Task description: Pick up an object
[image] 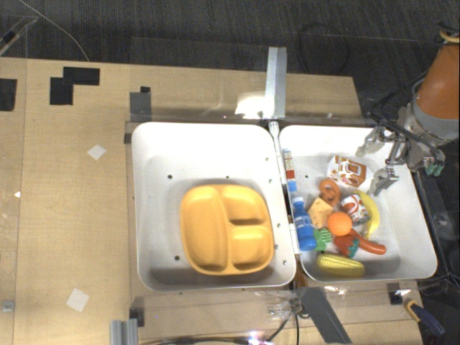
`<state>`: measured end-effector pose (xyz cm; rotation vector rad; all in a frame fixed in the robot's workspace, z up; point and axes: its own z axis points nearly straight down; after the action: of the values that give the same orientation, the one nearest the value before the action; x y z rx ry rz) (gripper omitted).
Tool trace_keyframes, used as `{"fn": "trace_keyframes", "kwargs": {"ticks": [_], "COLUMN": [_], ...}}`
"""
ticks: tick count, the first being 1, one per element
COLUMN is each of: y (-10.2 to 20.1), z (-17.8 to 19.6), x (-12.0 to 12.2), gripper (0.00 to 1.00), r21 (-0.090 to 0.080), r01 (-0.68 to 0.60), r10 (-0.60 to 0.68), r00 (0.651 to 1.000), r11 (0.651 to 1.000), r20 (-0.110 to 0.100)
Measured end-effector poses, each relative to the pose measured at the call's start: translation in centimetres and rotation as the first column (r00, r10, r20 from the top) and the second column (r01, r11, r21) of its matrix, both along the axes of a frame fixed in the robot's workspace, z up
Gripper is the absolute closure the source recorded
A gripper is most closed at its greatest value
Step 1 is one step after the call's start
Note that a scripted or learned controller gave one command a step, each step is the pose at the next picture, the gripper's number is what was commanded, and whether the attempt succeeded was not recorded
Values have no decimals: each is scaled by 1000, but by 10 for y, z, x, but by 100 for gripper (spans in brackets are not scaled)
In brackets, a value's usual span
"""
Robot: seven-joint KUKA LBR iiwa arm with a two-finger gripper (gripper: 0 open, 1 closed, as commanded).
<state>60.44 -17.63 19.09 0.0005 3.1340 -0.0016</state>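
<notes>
Gripper [383, 165] poised over the right bin's [424, 264] far right part, nothing held.

Fingers [380, 182] spread apart, empty, hanging just above the white floor beside a white-and-orange packet [348, 171]. Below the orange band [440, 92], grey wrist reaching in from the right edge. Heaped toward the bin's middle and near side: an orange ball [340, 223], a banana [371, 213], a corn cob [340, 264], a red pepper-like piece [371, 247], a blue bottle [303, 225] along the left wall, a yellow wedge [320, 212] and a brown pretzel-like ring [330, 190]. All of these apart from the fingers. In the left bin [151, 164], a yellow compartment tray [225, 228] lying flat. Both bins side by side on the wooden desk [57, 214].
</notes>
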Motion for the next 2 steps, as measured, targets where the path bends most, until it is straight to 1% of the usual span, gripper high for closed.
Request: {"fn": "trace_keyframes", "kwargs": {"ticks": [1, 2], "y": [54, 76], "z": [9, -93], "x": [-9, 28], "gripper": [0, 0], "r21": [3, 5], "r01": [77, 485], "r10": [-77, -485], "r00": [997, 875], "r11": [997, 875], "r20": [0, 3]}}
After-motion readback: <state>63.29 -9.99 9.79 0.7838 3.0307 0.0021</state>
